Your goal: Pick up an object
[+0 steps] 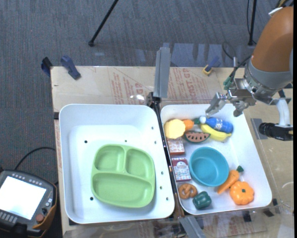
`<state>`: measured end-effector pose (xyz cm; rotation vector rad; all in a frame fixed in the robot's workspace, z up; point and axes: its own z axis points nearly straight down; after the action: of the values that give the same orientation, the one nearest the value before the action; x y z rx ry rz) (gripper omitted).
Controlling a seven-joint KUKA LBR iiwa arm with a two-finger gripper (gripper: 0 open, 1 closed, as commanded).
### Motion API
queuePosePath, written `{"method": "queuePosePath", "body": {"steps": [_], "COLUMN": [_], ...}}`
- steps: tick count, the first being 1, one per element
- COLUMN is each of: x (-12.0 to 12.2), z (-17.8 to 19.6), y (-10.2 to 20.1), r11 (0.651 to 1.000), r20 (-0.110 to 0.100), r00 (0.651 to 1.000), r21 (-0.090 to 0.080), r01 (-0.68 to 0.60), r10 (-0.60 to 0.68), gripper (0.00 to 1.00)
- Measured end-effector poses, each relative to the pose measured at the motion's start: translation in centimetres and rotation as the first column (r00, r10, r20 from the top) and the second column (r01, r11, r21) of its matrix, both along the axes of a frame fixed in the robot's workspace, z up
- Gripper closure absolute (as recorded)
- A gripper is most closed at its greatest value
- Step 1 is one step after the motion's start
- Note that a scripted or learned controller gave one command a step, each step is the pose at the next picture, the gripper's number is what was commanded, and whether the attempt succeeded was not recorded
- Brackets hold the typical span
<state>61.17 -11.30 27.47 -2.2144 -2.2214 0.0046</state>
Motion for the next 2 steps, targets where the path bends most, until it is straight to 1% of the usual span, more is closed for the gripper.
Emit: {"method": "queuePosePath", "body": {"steps": [1,2], "x": [-1.2,2.7], "z": [-12.8,-19.3], "y": [-1.1,0.2], "r11": [0.970,0.874], "r20": [-0.010,-0.018], "r00": [0.970,0.874], "r21": [-0.002,-0.013], "r01": [0.244,0.486], "r10": [-0.244,-0.486], "gripper": [0.00,0.00]}}
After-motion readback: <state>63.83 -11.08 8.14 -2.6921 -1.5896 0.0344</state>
